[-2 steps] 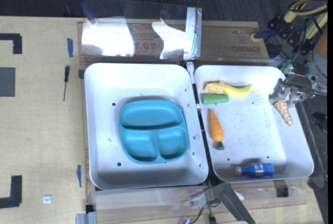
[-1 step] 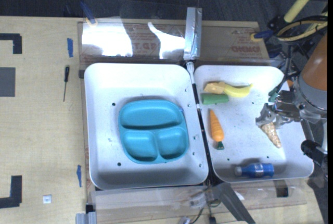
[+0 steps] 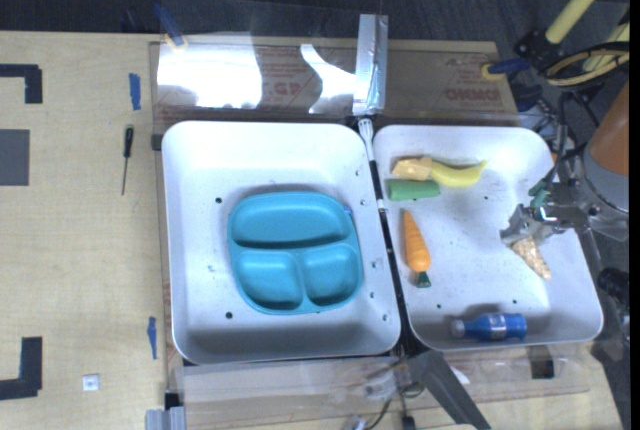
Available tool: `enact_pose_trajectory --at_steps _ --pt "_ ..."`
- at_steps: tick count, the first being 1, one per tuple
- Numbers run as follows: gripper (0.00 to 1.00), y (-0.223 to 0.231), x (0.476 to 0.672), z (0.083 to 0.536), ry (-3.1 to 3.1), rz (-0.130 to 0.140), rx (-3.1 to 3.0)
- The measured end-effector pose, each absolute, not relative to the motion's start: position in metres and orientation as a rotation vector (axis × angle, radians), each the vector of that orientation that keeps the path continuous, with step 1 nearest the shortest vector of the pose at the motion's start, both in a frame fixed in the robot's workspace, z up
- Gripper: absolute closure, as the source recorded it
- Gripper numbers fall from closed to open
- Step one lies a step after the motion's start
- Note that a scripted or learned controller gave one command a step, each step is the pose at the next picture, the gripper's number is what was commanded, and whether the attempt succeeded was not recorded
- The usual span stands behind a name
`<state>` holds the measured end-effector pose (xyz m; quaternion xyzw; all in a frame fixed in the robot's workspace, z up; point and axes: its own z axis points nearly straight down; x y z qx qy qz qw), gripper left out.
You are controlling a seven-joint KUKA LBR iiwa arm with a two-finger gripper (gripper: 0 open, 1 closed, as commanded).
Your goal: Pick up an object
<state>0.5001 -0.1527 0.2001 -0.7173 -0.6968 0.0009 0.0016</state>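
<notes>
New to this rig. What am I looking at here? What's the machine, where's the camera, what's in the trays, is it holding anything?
One fixed camera looks down at a slant on a bench with two shallow white bins. The machine is a grey robot arm coming in from the right of the picture; its pincer sits low over the right bin, near its right edge.

The left bin holds a blue divided plate. The right bin holds a yellow banana, a green block just below it, an orange carrot, a blue bottle lying on its side, and a pale tan item right under the pincer.

Whether the pincer grips that tan item is too small to tell from this view.
</notes>
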Motion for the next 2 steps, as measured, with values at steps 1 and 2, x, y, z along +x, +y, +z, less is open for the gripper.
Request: enact_pose_trajectory --at_steps 1,2 --pt "1.00 -0.152 0.502 0.211 -2.190 -0.001 -2.252" --pt "1.00 -0.118 0.479 0.185 -2.490 0.001 -1.910"
